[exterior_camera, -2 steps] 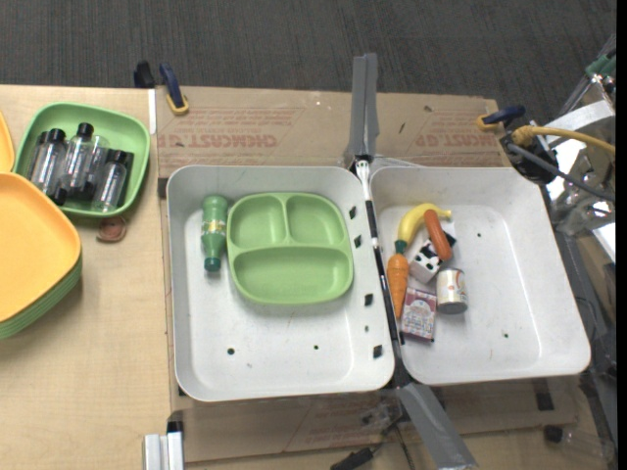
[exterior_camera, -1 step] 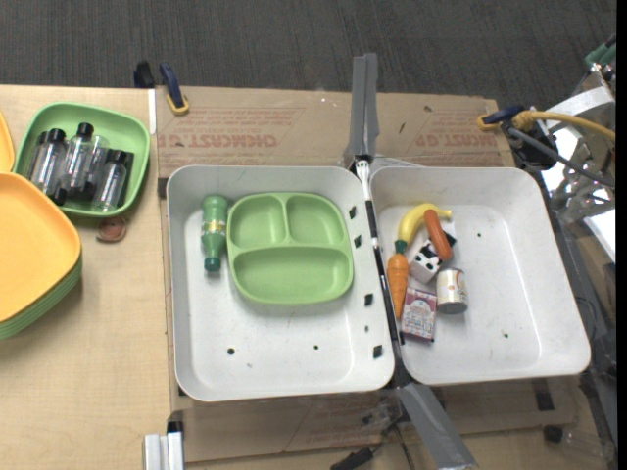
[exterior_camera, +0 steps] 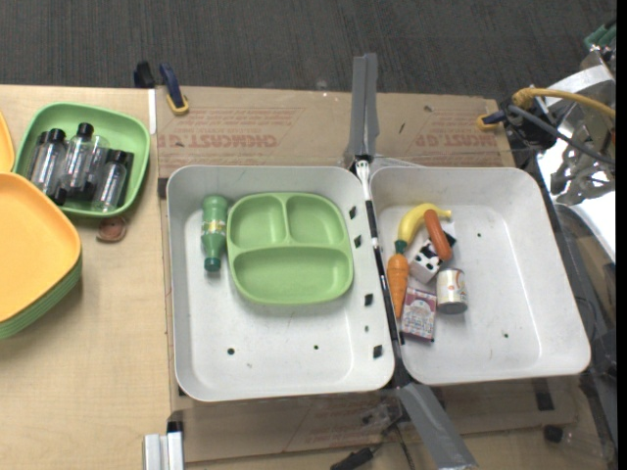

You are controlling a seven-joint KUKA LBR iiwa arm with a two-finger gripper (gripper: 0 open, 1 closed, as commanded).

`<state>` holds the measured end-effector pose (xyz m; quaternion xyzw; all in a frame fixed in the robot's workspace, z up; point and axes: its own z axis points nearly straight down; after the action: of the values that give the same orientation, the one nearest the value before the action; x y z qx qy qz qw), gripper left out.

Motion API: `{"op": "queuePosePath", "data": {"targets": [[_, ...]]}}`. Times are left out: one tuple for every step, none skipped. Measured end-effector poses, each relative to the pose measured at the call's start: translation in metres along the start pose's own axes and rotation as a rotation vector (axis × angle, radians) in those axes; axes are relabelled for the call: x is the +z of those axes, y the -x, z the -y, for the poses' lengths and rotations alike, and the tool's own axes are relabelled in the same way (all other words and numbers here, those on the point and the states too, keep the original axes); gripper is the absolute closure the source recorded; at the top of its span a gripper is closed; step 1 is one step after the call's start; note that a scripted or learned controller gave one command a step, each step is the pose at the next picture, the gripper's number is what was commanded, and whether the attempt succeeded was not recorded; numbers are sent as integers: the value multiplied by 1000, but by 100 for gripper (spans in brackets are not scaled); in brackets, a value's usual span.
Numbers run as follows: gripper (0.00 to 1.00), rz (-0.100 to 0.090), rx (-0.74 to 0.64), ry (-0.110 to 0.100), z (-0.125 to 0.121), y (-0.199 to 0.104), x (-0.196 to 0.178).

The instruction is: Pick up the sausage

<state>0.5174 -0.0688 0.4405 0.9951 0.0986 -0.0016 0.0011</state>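
On my table (exterior_camera: pixel 88 380) I have two bins side by side. In the left bin (exterior_camera: pixel 274 360) a divided plate (exterior_camera: pixel 289 246) sits toward the back, with a bottle (exterior_camera: pixel 213 231) lying just beside it on the left. In the right bin (exterior_camera: pixel 519 311) everything is clustered against the left wall: a banana (exterior_camera: pixel 415 220) furthest back, the sausage (exterior_camera: pixel 438 235) just right of it, a die (exterior_camera: pixel 424 258) in front of both, a carrot (exterior_camera: pixel 397 278) along the wall, a can (exterior_camera: pixel 451 291) right of the carrot, and a small box (exterior_camera: pixel 419 315) nearest me. Left of the bins, a tray (exterior_camera: pixel 125 169) holds several small bottles (exterior_camera: pixel 80 167), and stacked plates (exterior_camera: pixel 34 258) lie in front of it at the table's left edge.
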Motion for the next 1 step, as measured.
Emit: {"op": "queuePosePath", "data": {"targets": [[100, 2, -152, -1, -2, -13, 0]]}}
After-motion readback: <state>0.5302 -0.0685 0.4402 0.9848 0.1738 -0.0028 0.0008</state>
